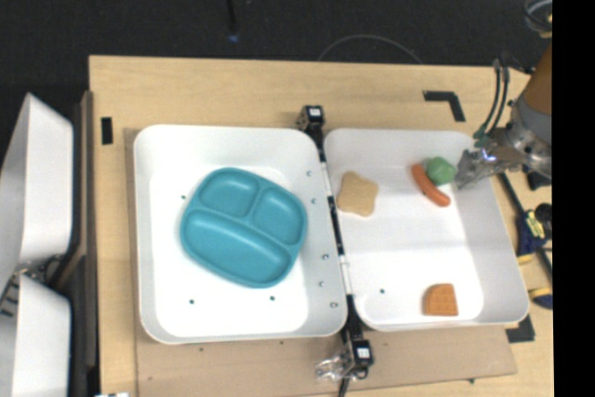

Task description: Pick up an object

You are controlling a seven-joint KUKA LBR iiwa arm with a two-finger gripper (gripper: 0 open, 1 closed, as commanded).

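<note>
In the right bin point(409, 246) lie a tan cookie-shaped piece point(357, 194) near its left wall, an orange carrot with a green top point(433, 178) at the upper right, and an orange bread-like slice point(441, 300) near the front. My gripper point(471, 165) hangs at the bin's right rim, just right of the carrot's green top. Nothing shows between its fingers.
The left bin point(167, 293) holds a teal divided plate point(244, 226). Black clamps point(311, 117) sit where the two bins meet, at the back and front. A white box point(37, 191) stands left of the bench, and cables run along the right edge.
</note>
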